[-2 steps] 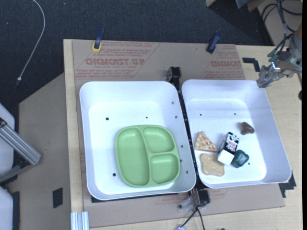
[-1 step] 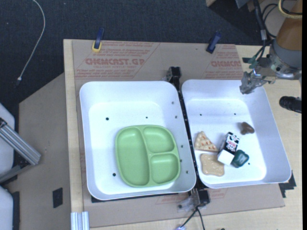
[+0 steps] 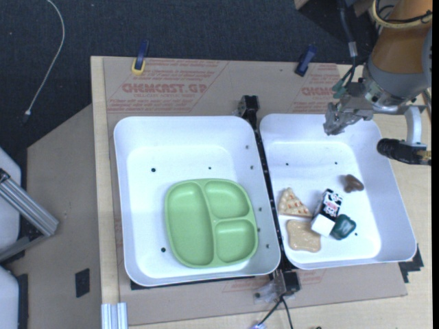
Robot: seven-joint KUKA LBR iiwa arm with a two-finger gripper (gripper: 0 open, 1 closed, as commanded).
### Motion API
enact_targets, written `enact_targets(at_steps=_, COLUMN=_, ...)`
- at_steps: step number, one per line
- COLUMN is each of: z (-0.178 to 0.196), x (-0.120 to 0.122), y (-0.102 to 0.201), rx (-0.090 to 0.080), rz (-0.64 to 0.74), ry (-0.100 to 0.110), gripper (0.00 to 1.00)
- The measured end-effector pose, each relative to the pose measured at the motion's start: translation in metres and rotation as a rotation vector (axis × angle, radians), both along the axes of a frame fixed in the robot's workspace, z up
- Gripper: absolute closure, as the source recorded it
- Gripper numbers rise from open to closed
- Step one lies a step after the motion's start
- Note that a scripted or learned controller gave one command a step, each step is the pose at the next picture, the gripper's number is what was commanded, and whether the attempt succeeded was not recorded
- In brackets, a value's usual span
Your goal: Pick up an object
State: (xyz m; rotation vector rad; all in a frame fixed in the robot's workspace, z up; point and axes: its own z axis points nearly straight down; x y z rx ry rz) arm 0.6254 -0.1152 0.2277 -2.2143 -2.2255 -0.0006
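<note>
White right bin, toys near front, pincer well apart, grip state unclear

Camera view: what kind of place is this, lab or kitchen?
Most likely a robotics lab bench set up for pick trials. Two white bins sit clamped on a board, toy food like a waffle piece lies in one, and the gripper hangs above it.

Dark carpet floor, white cable, perhaps cardboard bench top.
</note>
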Motion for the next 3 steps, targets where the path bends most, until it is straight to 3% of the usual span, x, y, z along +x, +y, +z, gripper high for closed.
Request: enact_targets(at_steps=3, z=0.009, x=-0.05, y=0.159, rx=0.0, rz=0.0, ry=0.001, gripper=1.0)
